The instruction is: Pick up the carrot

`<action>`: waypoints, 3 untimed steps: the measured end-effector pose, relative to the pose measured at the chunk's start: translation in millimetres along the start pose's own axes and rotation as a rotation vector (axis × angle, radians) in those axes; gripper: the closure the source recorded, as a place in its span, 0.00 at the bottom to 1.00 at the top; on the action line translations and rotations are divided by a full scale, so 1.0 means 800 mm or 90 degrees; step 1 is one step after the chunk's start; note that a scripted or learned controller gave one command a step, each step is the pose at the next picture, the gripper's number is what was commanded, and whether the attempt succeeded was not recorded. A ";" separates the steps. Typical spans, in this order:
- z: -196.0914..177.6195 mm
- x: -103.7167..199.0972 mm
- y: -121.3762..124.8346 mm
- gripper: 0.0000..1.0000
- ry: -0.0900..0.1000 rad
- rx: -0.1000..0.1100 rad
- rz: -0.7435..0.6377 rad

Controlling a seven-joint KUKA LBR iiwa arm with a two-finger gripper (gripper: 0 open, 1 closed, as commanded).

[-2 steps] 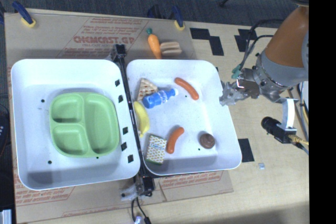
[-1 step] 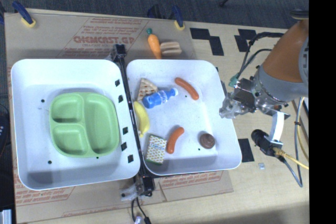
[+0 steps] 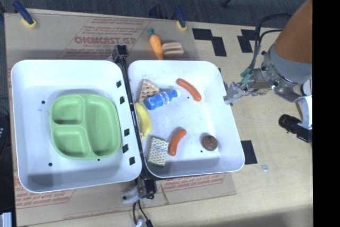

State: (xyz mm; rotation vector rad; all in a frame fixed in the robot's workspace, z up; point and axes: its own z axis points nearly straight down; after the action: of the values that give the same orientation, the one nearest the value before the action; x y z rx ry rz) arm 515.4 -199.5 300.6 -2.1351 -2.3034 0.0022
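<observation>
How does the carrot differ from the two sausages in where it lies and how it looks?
The carrot lies outside the bins on the cardboard behind them, beside a small bun-like item; both sausages lie inside the right bin. The carrot has a green top and tapers; the sausages are rounded at both ends with no green. The carrot looks more orange-yellow, the sausages redder. All three are small, elongated and lie flat.

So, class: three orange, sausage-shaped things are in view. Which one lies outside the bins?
The carrot, with its green top, lies on the cardboard behind the right bin, beside a hot-dog bun. The two sausages lie inside it.
</observation>
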 end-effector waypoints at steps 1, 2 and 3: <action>0.095 0.111 -0.021 1.00 0.002 0.002 0.115; 0.050 0.048 -0.045 1.00 0.000 0.000 0.004; 0.042 -0.016 0.016 1.00 0.000 0.000 -0.008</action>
State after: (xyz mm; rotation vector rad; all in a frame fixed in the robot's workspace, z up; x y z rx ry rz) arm 529.2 -211.2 266.8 -2.1210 -2.3161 0.0015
